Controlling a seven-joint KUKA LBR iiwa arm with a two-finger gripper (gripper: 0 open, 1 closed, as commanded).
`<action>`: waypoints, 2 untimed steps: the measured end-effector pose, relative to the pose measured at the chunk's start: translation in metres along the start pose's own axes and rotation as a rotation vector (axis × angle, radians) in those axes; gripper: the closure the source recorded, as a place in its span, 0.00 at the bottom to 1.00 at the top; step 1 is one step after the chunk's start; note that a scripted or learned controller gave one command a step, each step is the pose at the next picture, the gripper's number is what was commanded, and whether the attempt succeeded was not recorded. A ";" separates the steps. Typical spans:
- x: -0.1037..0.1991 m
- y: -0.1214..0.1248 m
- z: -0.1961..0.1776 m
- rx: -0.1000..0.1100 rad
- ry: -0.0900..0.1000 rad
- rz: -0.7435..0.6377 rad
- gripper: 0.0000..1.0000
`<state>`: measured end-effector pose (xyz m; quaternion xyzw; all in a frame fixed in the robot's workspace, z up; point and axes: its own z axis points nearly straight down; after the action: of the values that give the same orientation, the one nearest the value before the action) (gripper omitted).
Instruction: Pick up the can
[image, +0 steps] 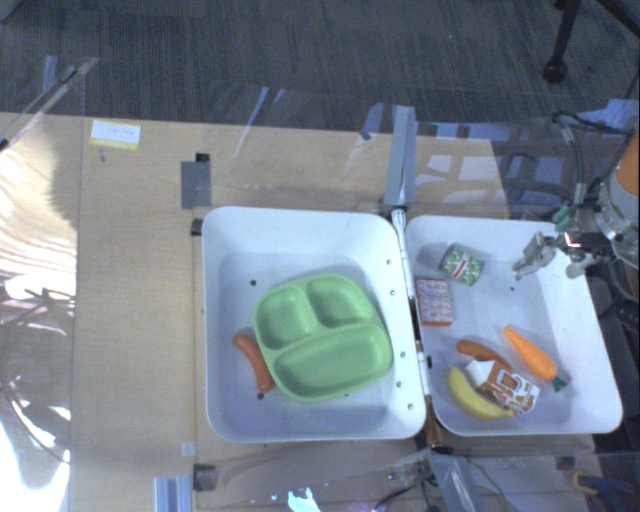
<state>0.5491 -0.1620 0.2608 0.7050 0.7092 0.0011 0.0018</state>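
Observation:
The can (461, 264) is small, green and white, and lies on its side in the right bin (600, 400), near that bin's far left corner. My gripper (553, 259) hangs over the far right part of the same bin, well to the right of the can and apart from it. Its fingers (528, 257) are spread open with nothing between them. The arm's orange band shows at the right edge.
In the right bin lie a red and white packet (433, 301), a carrot (530, 352), a red sausage (481, 350), a banana (470, 393) and a small carton (510, 388). The left bin (225, 400) holds a green divided plate (322, 336) and another sausage (254, 361).

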 end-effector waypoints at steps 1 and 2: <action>-0.007 0.092 0.120 -0.001 0.000 0.068 0.00; 0.030 0.100 0.158 -0.004 -0.001 0.060 0.00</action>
<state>0.6501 -0.1318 0.1027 0.7260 0.6877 0.0023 0.0036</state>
